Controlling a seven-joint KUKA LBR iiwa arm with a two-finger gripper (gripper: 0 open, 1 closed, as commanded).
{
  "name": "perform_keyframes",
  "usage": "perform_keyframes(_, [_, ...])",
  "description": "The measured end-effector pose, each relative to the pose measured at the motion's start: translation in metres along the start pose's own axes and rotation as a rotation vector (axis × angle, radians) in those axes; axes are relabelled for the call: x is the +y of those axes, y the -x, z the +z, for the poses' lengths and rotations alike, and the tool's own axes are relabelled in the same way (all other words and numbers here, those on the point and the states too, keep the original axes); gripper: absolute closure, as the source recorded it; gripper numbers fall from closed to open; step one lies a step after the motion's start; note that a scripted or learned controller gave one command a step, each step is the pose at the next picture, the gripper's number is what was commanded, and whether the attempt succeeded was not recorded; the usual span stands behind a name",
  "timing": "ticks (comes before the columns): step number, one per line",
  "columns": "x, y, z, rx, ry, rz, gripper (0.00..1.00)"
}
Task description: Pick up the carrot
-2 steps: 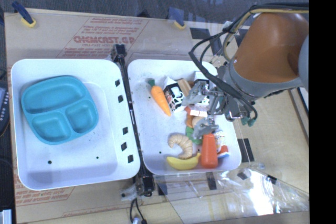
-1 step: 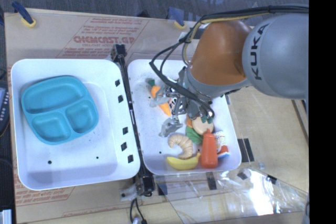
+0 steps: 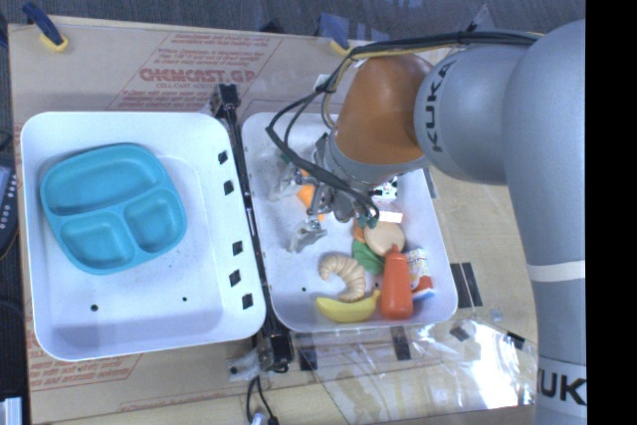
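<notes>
carrot point(image 3: 307, 195) near right bin point(image 3: 289, 299) centre | jaws point(image 3: 317, 214) just beside it

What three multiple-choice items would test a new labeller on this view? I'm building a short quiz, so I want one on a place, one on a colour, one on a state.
1. Where does the blue tray lie?
A. In the left bin
B. In the right bin
C. On the cardboard outside the bins

2. What colour is the bottle at the near edge of the right bin?
A. Green
B. Red-orange
C. White

3. How does the hand stand?
A. Raised high above the left bin
B. Down inside the right bin, among the toy food
C. Parked off the bench

Answers:
1 A, the tray rests on the floor of the left bin.
2 B, it is red-orange, beside the yellow banana.
3 B, the hand is low in the right bin, by an orange piece that may be the carrot.
</notes>
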State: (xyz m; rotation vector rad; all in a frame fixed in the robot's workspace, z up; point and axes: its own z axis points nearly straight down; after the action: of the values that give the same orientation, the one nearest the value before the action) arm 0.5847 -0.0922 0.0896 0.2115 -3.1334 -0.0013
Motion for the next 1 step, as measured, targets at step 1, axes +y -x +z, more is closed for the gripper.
perform_keyframes(1, [0.0022, 0.0029, -0.0134, -0.006, -0.001, -0.009, 1.00])
